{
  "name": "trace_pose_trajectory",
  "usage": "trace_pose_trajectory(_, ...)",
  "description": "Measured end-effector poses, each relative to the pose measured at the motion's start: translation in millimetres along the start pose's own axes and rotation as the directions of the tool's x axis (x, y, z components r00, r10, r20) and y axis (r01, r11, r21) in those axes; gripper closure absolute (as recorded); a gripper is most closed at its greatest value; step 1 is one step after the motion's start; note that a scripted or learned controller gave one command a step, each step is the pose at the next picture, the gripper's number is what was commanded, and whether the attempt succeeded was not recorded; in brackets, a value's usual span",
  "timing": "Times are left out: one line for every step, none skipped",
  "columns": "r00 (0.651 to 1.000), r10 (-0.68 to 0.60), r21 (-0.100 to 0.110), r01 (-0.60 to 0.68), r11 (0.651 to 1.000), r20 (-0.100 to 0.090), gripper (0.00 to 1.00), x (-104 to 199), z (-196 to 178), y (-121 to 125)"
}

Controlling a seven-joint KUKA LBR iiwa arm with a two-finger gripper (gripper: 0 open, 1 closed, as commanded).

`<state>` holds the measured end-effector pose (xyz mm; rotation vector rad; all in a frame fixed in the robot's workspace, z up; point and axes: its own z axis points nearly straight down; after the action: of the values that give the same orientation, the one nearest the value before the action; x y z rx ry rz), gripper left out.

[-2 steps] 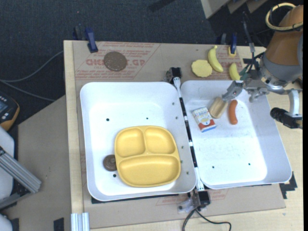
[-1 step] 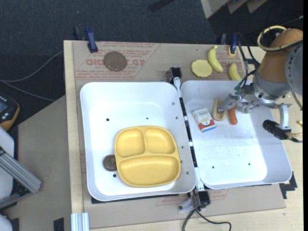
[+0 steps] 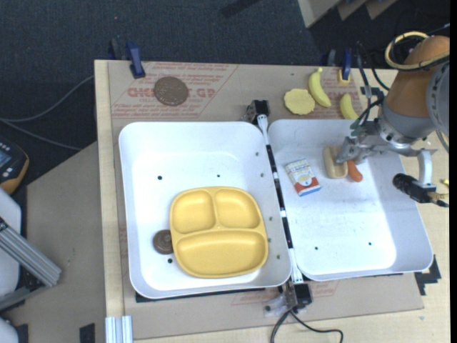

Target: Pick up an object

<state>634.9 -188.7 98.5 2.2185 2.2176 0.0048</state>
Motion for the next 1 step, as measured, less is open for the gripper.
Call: trace_pose_trajectory(1.0, -0.006, 0.008, 0.006, 1.0, -0.006, 1.0, 72.3, -31.4, -40.3)
